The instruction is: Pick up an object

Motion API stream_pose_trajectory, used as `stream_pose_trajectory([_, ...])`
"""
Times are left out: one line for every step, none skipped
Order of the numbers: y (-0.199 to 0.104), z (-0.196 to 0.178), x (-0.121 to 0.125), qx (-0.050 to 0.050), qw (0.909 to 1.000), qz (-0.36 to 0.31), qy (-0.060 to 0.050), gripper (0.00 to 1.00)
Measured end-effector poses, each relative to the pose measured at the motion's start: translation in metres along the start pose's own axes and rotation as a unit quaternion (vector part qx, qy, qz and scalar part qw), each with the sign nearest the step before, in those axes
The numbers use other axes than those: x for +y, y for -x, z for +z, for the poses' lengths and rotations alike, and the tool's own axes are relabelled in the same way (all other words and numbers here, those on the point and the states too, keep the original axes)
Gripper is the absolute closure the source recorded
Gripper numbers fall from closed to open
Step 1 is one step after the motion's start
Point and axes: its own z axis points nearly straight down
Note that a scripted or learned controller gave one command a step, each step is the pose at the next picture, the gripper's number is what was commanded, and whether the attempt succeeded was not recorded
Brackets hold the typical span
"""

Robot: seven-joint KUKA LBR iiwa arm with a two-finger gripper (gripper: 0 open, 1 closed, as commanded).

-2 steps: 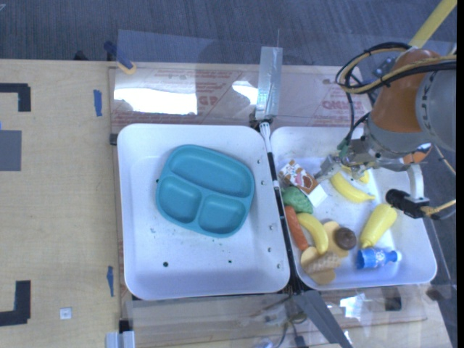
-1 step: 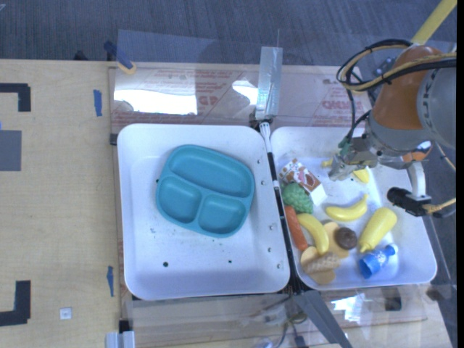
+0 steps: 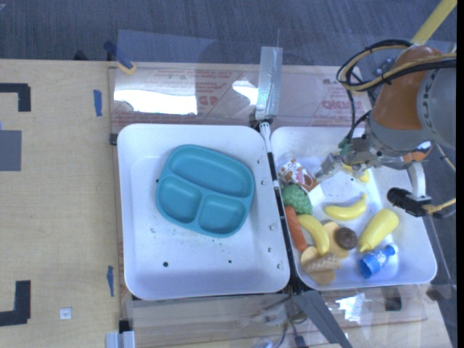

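Note:
The right bin point(image 3: 424, 267) holds several toy foods. A yellow banana point(image 3: 346, 210) lies in its middle and a second banana point(image 3: 314, 232) lies lower left. Along its left wall sit a red and white snack packet point(image 3: 296, 174), a green vegetable point(image 3: 296, 199) and an orange carrot point(image 3: 293, 223). A brown round piece point(image 3: 346, 238), a tan bread piece point(image 3: 322, 264), a yellow bottle point(image 3: 379, 228) and a blue cup point(image 3: 375, 261) fill the front. My gripper point(image 3: 331, 164) hangs over the bin's back part, just right of the snack packet, with nothing visibly held.
The left bin point(image 3: 138, 267) bears a blue divided plate point(image 3: 206, 191). A metal post point(image 3: 269, 85) stands behind the seam between the bins. The arm's orange band point(image 3: 395, 107) and black cables point(image 3: 362, 64) hang over the right bin's back right corner.

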Motion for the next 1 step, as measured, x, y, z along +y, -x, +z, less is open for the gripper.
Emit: stream_pose_trajectory([0.0023, 0.0104, -0.0927, 0.000, 0.9996, -0.029, -0.001, 0.00])
